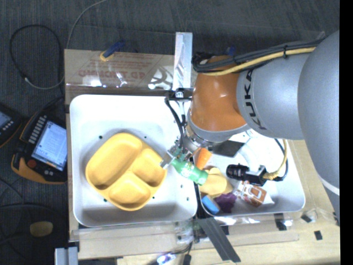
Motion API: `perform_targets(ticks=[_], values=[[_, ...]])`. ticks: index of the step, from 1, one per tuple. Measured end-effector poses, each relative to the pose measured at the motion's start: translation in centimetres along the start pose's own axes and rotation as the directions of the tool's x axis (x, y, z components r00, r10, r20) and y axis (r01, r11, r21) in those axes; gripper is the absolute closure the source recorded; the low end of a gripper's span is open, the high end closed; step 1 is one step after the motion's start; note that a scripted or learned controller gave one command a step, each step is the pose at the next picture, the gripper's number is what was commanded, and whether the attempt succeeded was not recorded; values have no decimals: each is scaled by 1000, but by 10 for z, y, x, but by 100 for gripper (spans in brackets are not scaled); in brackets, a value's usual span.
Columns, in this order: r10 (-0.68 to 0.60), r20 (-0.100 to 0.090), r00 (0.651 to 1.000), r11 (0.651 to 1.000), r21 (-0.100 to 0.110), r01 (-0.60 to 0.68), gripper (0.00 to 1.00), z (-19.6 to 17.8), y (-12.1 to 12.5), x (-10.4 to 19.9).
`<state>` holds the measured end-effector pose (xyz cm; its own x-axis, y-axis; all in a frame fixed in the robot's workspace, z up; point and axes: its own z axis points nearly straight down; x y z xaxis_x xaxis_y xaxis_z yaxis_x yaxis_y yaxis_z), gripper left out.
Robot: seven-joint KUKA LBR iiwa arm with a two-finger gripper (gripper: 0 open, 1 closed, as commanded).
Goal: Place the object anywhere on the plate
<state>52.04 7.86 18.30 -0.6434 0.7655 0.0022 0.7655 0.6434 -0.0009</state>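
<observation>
A yellow plate (pixel 126 171) with three compartments lies in the left bin (pixel 91 115). My gripper (pixel 176 157) hangs just off the plate's right edge, near the wall between the two bins. It is shut on one end of a green bottle-shaped object (pixel 191 171). That object slants down and to the right, its far end over the right bin. The grey arm and its orange band cover much of the right bin's upper part.
The right bin (pixel 287 195) holds an orange carrot-like piece (pixel 203 157), a yellow item (pixel 217 182), a purple item (pixel 225 201), a blue item (pixel 209 205) and a small red-and-white box (pixel 252 194). A cardboard sheet (pixel 121 68) lies behind the left bin.
</observation>
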Motion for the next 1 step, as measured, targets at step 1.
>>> perform_targets(ticks=[1], values=[[0, 0, 1000, 1000, 0, 0, 0, 0, 0, 0]])
